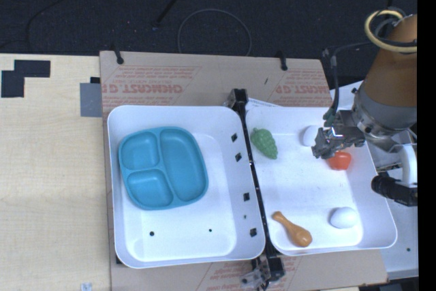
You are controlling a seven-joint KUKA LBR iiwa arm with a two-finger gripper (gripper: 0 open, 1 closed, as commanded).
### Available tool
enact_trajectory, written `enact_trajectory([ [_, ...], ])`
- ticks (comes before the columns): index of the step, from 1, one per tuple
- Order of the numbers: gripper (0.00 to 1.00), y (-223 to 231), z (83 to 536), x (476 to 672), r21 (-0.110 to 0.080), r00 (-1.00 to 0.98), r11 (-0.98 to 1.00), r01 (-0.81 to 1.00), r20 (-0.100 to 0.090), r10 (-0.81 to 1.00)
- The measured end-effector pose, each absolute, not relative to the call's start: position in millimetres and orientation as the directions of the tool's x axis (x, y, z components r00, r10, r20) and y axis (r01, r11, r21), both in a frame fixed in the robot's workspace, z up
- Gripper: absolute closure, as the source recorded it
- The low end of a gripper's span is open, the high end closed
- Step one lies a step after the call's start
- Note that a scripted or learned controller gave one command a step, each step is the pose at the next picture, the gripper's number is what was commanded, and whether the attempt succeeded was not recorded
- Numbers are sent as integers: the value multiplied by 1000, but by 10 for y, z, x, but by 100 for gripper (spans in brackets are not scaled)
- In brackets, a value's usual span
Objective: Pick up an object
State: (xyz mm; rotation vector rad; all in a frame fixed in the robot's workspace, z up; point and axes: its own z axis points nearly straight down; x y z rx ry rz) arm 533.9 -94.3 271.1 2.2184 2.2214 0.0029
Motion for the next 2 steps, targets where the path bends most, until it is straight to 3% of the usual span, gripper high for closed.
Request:
enact_trajectory([
  [1, 100, -956, 2816, 5339, -1, 0, 0, 1000, 0, 1000],
  [2, 100, -464, 2736, 5456, -4, -4, 4, 1000, 2, 1000],
])
